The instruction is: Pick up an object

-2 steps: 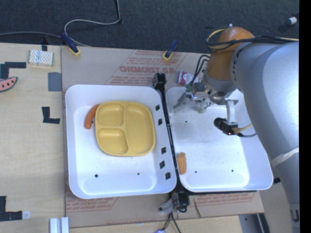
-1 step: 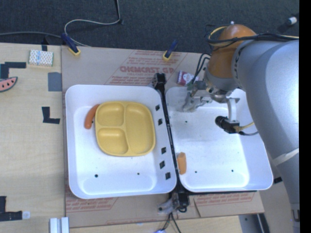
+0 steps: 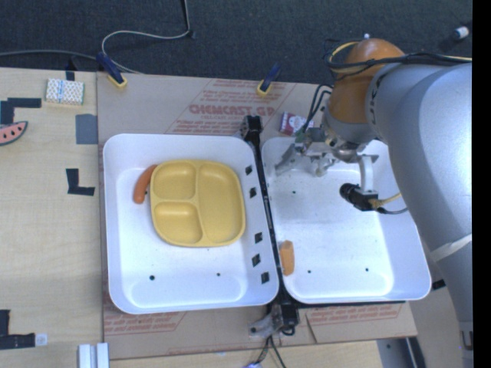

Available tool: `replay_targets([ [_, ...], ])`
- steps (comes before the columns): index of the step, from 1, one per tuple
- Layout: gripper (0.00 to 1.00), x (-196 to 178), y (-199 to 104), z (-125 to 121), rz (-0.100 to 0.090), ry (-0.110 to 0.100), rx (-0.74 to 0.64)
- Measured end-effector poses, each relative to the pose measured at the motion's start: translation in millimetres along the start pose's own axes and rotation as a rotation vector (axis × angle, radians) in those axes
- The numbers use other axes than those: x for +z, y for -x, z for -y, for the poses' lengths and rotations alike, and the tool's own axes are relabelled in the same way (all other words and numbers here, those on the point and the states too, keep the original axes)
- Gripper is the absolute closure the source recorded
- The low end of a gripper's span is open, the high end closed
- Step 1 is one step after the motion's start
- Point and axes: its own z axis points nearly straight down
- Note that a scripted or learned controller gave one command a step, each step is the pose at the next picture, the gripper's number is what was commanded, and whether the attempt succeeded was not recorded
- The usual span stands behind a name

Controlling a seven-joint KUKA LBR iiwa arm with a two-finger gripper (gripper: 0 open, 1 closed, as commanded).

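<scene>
left bin (image 3: 123,282) holds a yellow tray (image 3: 198,202) and sausage (image 3: 142,184); right bin (image 3: 399,274) holds an orange piece (image 3: 287,257), well apart from the gripper (image 3: 305,159), grip state unclear.

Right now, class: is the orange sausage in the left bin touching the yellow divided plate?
Touching. The camera view shows the sausage lying against the plate's left edge, with no white bin floor between them.

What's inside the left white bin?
A yellow divided tray, with an orange sausage-like piece at its left edge. Whatever lies beneath the tray is covered.
</scene>
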Motion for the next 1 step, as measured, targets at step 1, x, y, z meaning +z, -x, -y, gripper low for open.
replay_targets([
  [1,1.00,-9.4,-0.7,0.0,-0.002,-0.001,0.000],
])
